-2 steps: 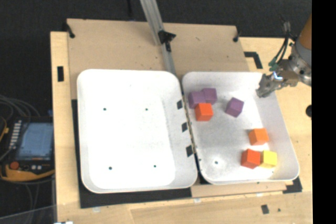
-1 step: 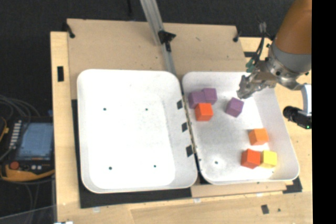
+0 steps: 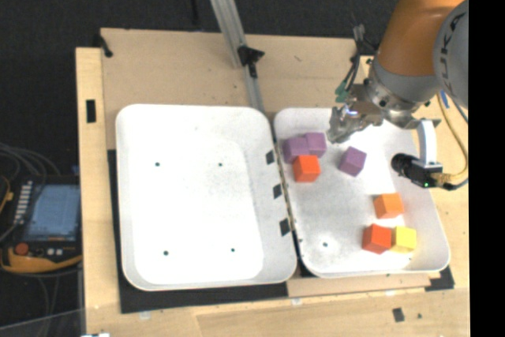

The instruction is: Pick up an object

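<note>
The pincer [image 3: 341, 126] is seen poised over the far part of the right-hand bin [image 3: 418, 264], and whether it is released or clenched cannot be told from this slanted view; nothing is seen grasped.

The nearest candidates are gathered close by. Just to its left and slightly nearer the camera, a pair of purple blocks [image 3: 304, 145] is set touching, with a red-orange block [image 3: 307, 167] pressed against their near side. Just below the pincer, a lone purple block [image 3: 353, 161] is tilted on the bin floor.

Trouble is judged most likely from that crowded cluster: if the descent is aimed there, one block may be struck from above, or two may be caught together and then shed. The tilted purple block could be nudged aside rather than trapped, since its faces are not squared to the approach. Well away, toward the near right corner, an orange block [image 3: 388, 205], a red block [image 3: 378, 237] and a yellow block [image 3: 405, 238] are left standing, the last two touching.
</note>
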`<state>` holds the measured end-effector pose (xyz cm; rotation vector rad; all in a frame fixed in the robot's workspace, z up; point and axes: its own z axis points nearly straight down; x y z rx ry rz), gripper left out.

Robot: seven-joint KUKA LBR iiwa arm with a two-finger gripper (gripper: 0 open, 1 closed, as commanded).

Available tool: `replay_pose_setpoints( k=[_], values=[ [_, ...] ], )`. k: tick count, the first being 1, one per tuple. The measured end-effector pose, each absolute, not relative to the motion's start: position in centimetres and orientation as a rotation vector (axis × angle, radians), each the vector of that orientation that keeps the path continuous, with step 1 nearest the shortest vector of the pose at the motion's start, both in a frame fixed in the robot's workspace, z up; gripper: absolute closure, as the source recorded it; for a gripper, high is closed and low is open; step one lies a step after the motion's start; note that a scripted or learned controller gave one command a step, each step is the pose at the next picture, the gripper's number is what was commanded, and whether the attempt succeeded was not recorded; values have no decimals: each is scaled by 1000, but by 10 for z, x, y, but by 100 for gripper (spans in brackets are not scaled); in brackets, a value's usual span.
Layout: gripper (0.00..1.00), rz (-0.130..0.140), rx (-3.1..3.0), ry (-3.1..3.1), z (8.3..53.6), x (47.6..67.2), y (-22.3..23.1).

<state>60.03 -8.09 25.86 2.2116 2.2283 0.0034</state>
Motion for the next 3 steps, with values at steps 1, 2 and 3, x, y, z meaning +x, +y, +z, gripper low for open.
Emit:
replay_pose_setpoints(
  k=[1,2,3],
  values=[
    [100,2,2214,2231,264,596,-31],
    [100,-2,2216,2231,248,596,22],
    [100,3,2212,2231,255,602,77]
  ],
)
